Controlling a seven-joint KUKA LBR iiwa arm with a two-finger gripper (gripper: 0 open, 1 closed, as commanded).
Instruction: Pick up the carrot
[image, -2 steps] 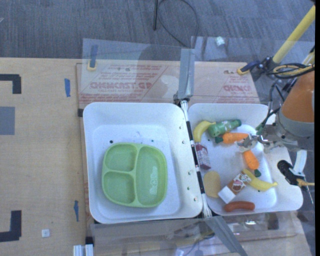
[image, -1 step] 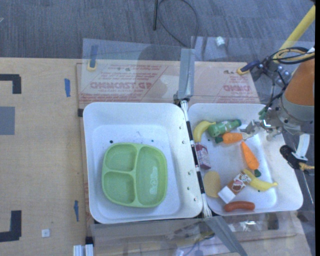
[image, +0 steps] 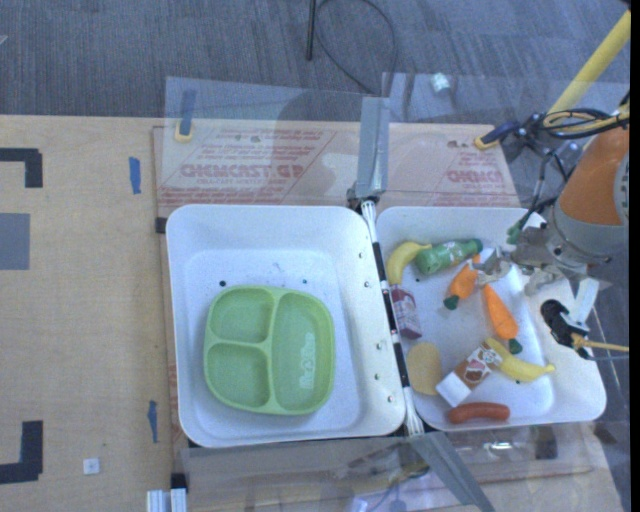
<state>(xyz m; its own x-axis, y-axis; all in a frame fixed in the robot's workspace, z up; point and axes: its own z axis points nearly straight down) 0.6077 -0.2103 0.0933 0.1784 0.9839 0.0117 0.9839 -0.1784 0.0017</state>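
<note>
I'm seeing the carrot (image: 499, 314) lying untouched in the right bin (image: 596, 400); my pincer (image: 535, 262) is hovering beside it, grip state unclear.

carrot one (image: 500, 314): orange, tapered, green stub at its lower right end; lies flat in the right bin, slanting from upper left to lower right, beside a yellow banana.
carrot two (image: 461, 284): shorter, orange, dark green stub at its lower left end; lies slanted just below a green bottle, near the first.
</note>
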